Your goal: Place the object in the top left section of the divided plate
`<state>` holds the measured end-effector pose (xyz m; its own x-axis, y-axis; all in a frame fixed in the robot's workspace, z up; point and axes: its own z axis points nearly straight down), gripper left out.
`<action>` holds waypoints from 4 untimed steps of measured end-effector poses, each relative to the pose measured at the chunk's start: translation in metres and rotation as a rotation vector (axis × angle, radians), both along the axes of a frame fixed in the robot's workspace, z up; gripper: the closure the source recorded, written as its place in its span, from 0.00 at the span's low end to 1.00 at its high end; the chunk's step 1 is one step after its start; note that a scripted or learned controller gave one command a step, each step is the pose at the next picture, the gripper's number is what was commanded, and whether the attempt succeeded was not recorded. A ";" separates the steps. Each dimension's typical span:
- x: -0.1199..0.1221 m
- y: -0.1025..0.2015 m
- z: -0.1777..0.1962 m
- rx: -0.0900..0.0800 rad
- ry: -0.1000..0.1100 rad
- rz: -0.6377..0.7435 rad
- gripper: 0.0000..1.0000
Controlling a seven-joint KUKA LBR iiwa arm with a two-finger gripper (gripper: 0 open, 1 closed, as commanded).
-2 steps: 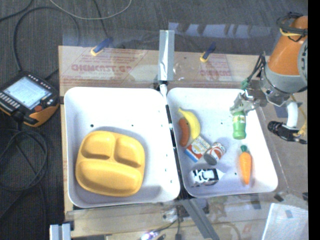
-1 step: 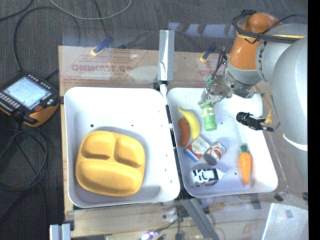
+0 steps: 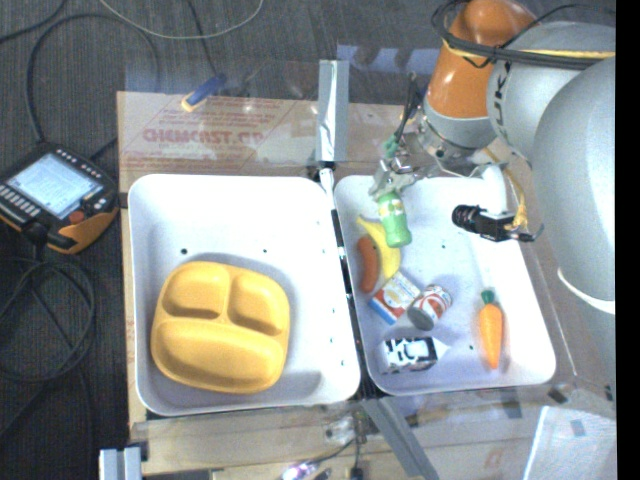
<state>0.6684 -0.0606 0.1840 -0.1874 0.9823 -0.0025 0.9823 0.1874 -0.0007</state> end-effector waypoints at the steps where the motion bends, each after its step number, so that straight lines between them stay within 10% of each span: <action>1: 0.000 0.050 -0.001 0.001 0.001 0.205 1.00; 2: -0.100 0.098 -0.001 0.003 0.002 0.175 1.00; 3: -0.104 0.178 -0.054 0.003 0.003 0.323 1.00; 4: -0.104 0.177 -0.054 0.003 0.003 0.322 0.00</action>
